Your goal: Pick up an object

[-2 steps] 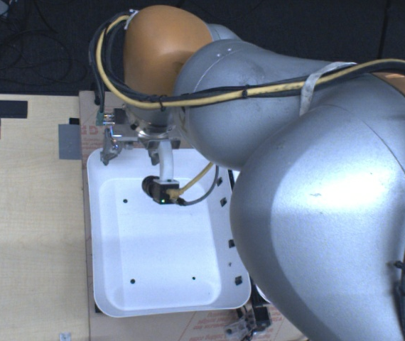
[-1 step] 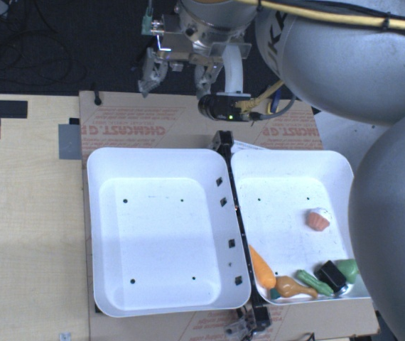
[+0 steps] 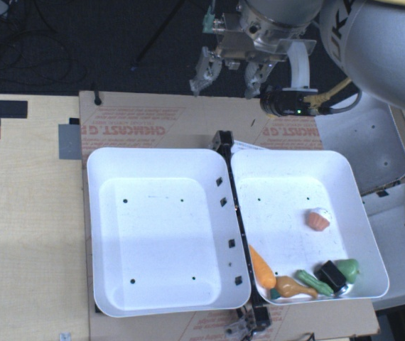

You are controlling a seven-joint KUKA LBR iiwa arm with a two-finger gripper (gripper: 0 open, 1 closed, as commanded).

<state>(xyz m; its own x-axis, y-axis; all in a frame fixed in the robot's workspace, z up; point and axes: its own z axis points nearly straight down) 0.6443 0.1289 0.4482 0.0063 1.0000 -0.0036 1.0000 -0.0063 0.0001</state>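
My gripper [image 3: 227,78] hangs high above the back edge of the bench, over the cardboard behind the two bins. Its two fingers stand apart with nothing between them. In the right bin [image 3: 344,183] a small pink and white object [image 3: 317,219] lies near the right wall. Along that bin's front edge lie an orange carrot-shaped piece [image 3: 261,266], a tan piece [image 3: 290,285], a green pod-like piece [image 3: 313,282], a black block [image 3: 330,275] and a green rounded piece [image 3: 348,268].
The left bin [image 3: 103,190] stands beside the right one, joined by a black divider clip strip [image 3: 231,212]. Both rest on a cardboard sheet [image 3: 146,123]. The arm's grey body [image 3: 373,41] fills the upper right.
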